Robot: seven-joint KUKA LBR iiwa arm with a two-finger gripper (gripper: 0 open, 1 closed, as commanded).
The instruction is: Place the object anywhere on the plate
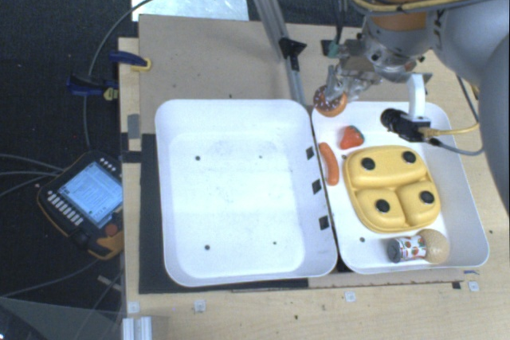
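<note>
Brown and sprinkled, a small doughnut-like toy hangs at the upper middle of the frame, right under the gripper, at the top left corner of the right-hand bin. It seems to sit between the fingers, so the gripper looks closed on it, but the fingers are small and partly hidden by the wrist, so I read this as likely, not certain.

The yellow plate, with its three compartments, lies in the middle of that same bin, below and to the right of the doughnut and apart from it. As I judge it, the pick is done and the carry is left: the toy must travel down and right over the plate and be let go there.

Around the plate lie an orange sausage-shaped toy at its left, a red piece above it, and a small can with a tan ball below it. The left bin fills the centre left.
</note>
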